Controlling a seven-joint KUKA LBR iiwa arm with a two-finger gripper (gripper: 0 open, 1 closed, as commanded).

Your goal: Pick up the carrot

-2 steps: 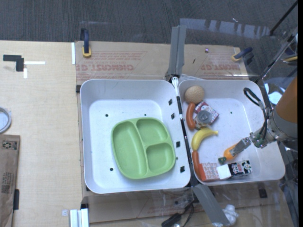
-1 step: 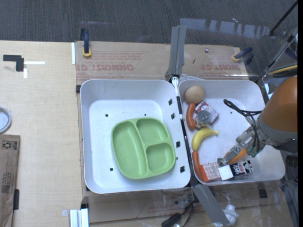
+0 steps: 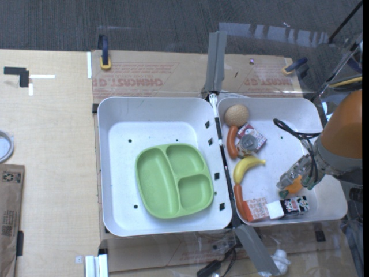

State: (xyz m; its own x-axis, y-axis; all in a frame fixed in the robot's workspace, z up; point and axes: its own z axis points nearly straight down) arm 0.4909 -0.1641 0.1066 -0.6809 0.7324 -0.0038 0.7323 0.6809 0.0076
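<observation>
- Gripper [image 3: 295,178], lower right of frame: fingers pinching an orange piece, judged the carrot [image 3: 294,184], just above the right bin [image 3: 271,105] floor.
- Banana [image 3: 247,167], left of the grip, apart.
- Green plate [image 3: 173,180], centre, in left bin [image 3: 115,154].

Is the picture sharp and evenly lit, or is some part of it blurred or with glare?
In the camera view, light is soft and even, shadows faint; the green plate and banana are fairly sharp; the gripper looks smeared over something orange; glare whitens the right bin beside the arm.
</observation>
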